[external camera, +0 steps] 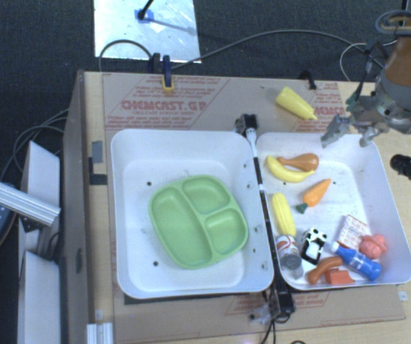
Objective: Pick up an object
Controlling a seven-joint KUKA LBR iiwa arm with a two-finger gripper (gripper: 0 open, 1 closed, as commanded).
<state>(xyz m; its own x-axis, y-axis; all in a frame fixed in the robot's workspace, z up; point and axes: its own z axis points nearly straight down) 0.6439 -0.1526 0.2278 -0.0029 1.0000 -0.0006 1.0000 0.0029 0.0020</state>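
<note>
- Two shallow white plastic bins are seen side by side on a cardboard-covered bench [191,106] printed with red lettering, viewed from above at a slant.
- The left bin [130,163] is occupied by a pale green plastic plate [198,221] divided into three compartments, set near the bin's middle.
- The right bin [384,192] is loaded with small toy items.
- A yellow toy banana [283,170] is laid near the bin's upper left, touched by a brown drumstick-shaped piece [302,161] resting across it.
- An orange toy carrot [317,191] with a green tip is placed just below them, tilted.
- A yellow toy corn cob [283,214] is laid along the inner wall.
- A cluster is gathered in the lower corner: a small red-and-white can [287,249], a black-and-white block [313,246], a red-brown sausage [323,268], a blue bottle-shaped piece [356,261], a pink rounded toy [373,245] and a pale patterned card packet [351,228].
- A yellow cone-shaped toy [295,104] is left outside the bins on the cardboard, beyond the right bin's far edge.
- The grey arm with the orange band [409,59] is extended from the right, above the far right corner of the right bin.
- The two-finger gripper [350,130] is held with its fingers spread apart and nothing is seen between them; it is positioned over the bin's far rim, apart from the toys below.
- A sheet of shiny foil [147,16] is laid on the dark floor behind the bench.
</note>
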